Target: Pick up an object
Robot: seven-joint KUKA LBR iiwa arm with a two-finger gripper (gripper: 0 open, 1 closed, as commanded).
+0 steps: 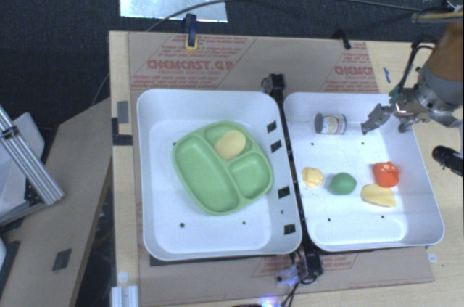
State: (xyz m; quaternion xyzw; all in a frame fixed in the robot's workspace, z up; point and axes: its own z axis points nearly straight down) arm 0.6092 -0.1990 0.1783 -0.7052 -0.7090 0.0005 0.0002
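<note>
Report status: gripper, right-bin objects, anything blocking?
Gripper open, holding nothing, over right bin upper edge. Nearest: small can on its side. Nothing in the way.

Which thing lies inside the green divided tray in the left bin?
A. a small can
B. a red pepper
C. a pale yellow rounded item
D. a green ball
C: the pale yellow rounded item rests in an upper compartment of the green tray; the other objects lie in the right bin.
</note>
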